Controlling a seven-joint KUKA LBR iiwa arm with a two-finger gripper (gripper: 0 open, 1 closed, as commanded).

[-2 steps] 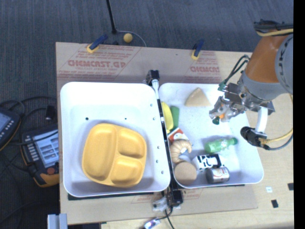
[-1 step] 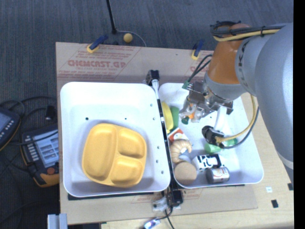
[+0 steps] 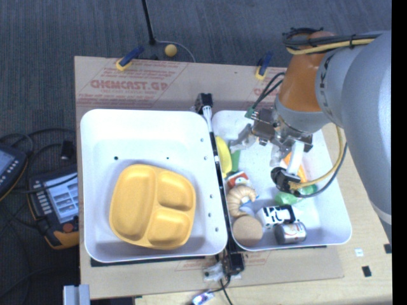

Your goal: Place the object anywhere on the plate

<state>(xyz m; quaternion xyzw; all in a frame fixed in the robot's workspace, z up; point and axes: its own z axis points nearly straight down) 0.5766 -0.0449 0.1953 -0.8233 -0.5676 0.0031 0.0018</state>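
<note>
Plate: a yellow plate (image 3: 152, 205) with three compartments lies in the left bin (image 3: 95, 145), set toward that bin's near side.
Room around the plate: bare white floor lies far of it and along its left and right; its near edge sits close to the bin's near wall.
Right bin: the right bin (image 3: 337, 224) is crowded along its left wall and near side, with bare floor at the near right corner.
Objects: a yellow banana-like piece (image 3: 222, 155) lies against the left wall; near of it a red and white item (image 3: 238, 181), a tan braided roll (image 3: 241, 197), a round tan ball (image 3: 248, 229), a black and white block (image 3: 278, 214), a small can (image 3: 290, 232) and a green piece (image 3: 287, 198), packed close or touching.
Arm: the grey arm (image 3: 356, 100) with its orange band (image 3: 300, 84) reaches in from the right over the far half of the right bin.
Claw: the claw (image 3: 280, 146) hangs over the right bin's far middle; I cannot tell how it is set, nor that it carries anything.
Divider: the two bins meet edge to edge at a raised rim (image 3: 216, 170), between the objects and the plate.
Tabletop: a brown board (image 3: 140, 84) under both bins shows a clear margin on the far side.
</note>
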